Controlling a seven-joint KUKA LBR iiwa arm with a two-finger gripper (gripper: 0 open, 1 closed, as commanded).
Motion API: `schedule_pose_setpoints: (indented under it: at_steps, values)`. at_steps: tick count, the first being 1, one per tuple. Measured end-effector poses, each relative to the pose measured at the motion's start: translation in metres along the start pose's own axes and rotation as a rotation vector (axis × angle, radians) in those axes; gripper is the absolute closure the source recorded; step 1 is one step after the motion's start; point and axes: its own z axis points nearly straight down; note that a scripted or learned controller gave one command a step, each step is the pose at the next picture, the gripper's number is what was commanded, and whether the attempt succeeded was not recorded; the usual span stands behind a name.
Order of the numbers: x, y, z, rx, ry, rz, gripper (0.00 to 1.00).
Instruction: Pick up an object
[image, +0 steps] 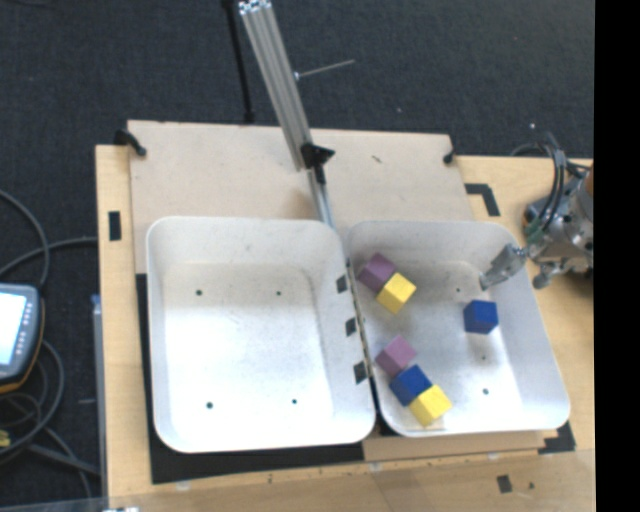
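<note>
You see two shallow white bins side by side on the bench (420, 170). The left bin (160, 330) shows only its speckled floor and a few dark dots. The right bin (545, 390) holds six small blocks.

Near its upper left corner a purple block (376, 271) touches a yellow block (397, 291) just below and to its right. Lower down, along the bin's left side, three more run in a slanted row, each touching the next: a second purple block (397, 352), a dark blue block (410, 383), and a second yellow block (432, 404) closest to the front rim. A lone blue block (481, 316) stands apart from both groups, toward the right side of the bin.

The gripper (500, 268) reaches in over the bin's upper right rim, with the arm's wrist (560, 225) behind it at the right edge of the view. Its tip sits just above and slightly right of the lone blue block, near it but not touching as far as you can judge. Nothing sits between the fingers. You cannot tell whether they are spread or pressed together; they read as one grey slanted shape at this angle.

A metal rail (280, 85) slants in from the top to the seam between the bins.
</note>
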Motion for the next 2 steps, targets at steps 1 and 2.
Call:
schedule_pose_setpoints:
  at_steps: [1,2]
  values:
    - [0.036,0.05,0.143,-0.003,-0.003,0.002,0.0]
    - [0.107,0.063,0.165,0.009,-0.001,-0.002,0.0]
